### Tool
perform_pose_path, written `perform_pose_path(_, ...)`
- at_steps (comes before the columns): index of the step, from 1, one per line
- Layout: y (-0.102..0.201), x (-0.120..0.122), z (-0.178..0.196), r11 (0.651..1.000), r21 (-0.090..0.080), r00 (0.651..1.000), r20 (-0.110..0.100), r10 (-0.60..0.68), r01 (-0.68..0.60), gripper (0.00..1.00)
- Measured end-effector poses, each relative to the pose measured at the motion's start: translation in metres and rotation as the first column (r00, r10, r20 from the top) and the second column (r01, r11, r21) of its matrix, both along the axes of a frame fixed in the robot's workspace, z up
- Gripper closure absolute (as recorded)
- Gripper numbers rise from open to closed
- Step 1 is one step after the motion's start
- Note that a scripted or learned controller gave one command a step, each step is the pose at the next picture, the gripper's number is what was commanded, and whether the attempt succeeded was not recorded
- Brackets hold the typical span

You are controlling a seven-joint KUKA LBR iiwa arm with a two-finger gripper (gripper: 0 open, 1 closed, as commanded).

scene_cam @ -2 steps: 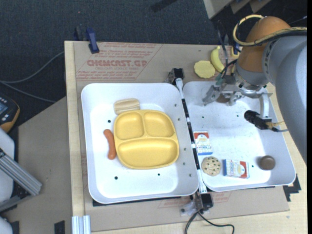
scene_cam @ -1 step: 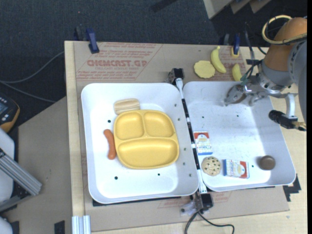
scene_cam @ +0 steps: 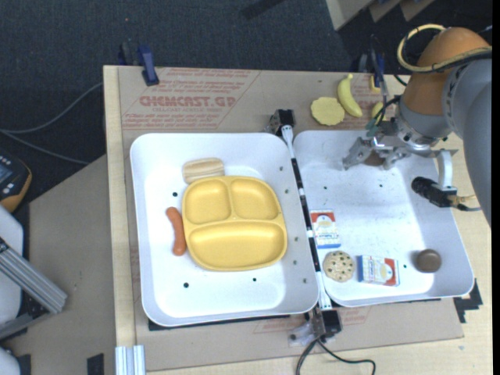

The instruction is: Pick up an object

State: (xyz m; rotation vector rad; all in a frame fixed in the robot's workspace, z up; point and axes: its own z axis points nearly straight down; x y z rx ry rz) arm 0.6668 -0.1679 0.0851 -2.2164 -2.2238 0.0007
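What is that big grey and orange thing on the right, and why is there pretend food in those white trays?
That is a robot arm, and a camera above the bench is looking down on it. At its end is a gripper, like a hand with two fingers, low over the back of the right bin. I see nothing between its fingers. Its job is to pick something up. That bin holds a cookie, two small cartons and a brown ball. The left bin holds a yellow divided plate, a toy hot dog sausage and a bun. Behind the bins lie a banana and a yellow chip.
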Motion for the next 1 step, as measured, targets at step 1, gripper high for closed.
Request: perform_pose_path(1, 0.0503, 0.0000, -0.0002, 1.000, 0.001, 1.000, 0.000, 0.001, -0.001, 0.00)
